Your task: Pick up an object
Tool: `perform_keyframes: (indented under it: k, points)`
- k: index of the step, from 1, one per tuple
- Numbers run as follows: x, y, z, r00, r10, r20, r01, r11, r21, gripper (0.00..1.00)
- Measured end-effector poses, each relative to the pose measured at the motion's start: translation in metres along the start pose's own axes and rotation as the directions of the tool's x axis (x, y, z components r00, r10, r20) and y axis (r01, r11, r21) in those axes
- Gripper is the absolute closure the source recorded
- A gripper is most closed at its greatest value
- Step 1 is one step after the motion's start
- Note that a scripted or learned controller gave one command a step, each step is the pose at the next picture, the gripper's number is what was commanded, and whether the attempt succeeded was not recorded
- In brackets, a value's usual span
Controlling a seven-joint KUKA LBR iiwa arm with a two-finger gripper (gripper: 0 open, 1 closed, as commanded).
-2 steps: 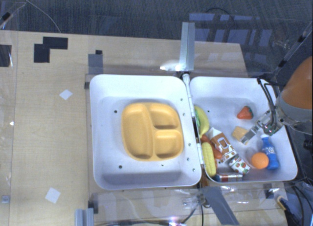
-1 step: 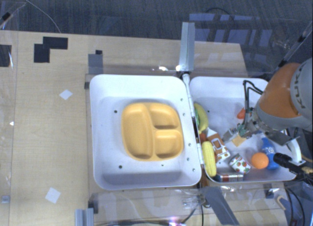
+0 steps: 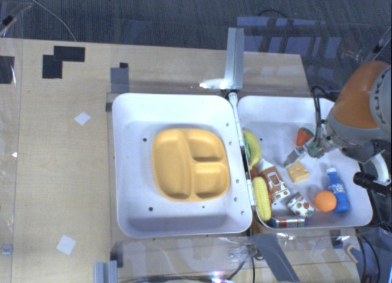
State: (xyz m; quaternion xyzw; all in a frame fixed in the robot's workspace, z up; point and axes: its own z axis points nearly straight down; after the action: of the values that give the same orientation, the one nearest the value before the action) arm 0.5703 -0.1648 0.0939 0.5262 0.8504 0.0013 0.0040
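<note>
Objects for picking lie in the right white bin, the landmark here: a tan cube-shaped block near its centre, an orange ball and blue plastic bottle toward its near right corner, a yellow corn cob along its left wall. The two-finger gripper hangs just above the block, fingers spread, pinching nothing. Left of this bin, a yellow sectioned plastic tray rests in the left white bin.

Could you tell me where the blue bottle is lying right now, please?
The blue bottle lies in the right bin, near its right wall, touching the orange ball and right of the tan block.
</note>
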Motion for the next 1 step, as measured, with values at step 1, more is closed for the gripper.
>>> perform_keyframes:
  k: [1]
  points:
    - [-0.0396,0.0487,0.0069,0.994,-0.108,0.001,0.108,0.994,-0.001,0.0]
